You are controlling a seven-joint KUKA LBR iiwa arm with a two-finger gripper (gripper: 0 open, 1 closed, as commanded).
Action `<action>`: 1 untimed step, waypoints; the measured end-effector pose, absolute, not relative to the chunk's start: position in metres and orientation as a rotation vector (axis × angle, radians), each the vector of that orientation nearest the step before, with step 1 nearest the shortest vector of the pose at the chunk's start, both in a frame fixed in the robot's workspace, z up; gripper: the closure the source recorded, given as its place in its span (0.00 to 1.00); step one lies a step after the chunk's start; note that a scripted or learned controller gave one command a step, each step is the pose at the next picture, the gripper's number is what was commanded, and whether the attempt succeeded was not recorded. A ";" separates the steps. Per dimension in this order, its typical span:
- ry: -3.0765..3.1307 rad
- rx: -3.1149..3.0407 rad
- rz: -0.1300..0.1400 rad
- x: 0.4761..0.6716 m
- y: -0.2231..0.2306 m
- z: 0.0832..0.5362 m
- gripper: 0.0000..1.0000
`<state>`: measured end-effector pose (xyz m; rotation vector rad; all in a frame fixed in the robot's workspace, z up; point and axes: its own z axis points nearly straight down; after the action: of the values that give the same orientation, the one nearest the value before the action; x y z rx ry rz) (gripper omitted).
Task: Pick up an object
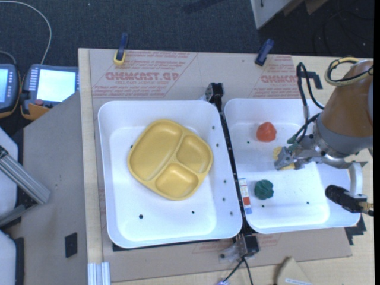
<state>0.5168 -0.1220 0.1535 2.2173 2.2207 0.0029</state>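
Nothing looks lifted yet — the grey pincer (284,161) sits low in the right white bin (297,218) at a small yellow object (279,154), its grip unreadable, between the orange-red lump (266,132) and green lump (263,189).

Two shallow white bins are set side by side on the counter (95,159), the left bin (113,177) toward its left edge and the right bin (297,215) toward its right. A yellow clamp (121,49) and a blue clamp (264,51) are fixed along the counter's far edge. Two lit screens (41,85) are seen on the floor beyond the counter's left edge.
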 end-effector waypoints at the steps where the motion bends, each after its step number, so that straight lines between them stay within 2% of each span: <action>1: 2.220 2.217 0.003 0.510 -0.124 0.213 1.00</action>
<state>0.5104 -0.1242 0.2130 2.2173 2.2201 0.0029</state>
